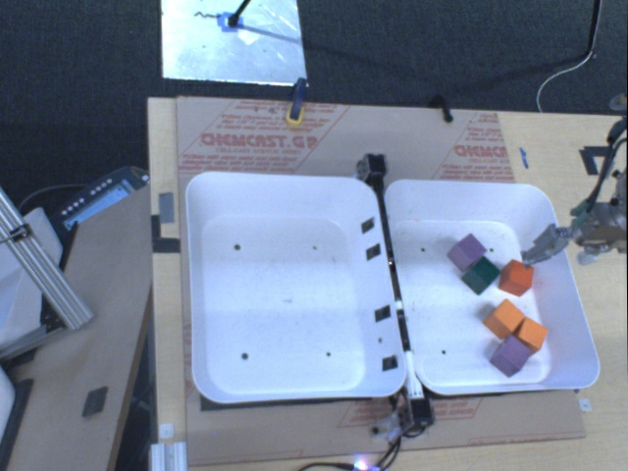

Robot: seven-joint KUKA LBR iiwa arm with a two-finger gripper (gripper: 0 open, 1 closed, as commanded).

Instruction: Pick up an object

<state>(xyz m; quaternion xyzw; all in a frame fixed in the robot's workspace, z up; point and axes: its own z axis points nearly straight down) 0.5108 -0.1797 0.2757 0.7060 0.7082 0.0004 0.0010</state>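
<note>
Several small blocks lie in the right bin (549,204). A purple block (466,251) touches a dark green block (480,277). An orange-red block (516,278) sits just right of them. Lower down, two orange blocks (505,317) (531,334) and a second purple block (510,355) form a tight cluster. My gripper (542,249) reaches in over the right bin's right rim, tilted, with its tip just above and right of the orange-red block. Nothing shows held in it.
The left bin (211,204) stands beside the right one, joined by a black divider strip (391,283). A shiny metal sheet (232,27) lies on the floor at the back. A grey rail and a handheld device (98,196) sit at the left.
</note>
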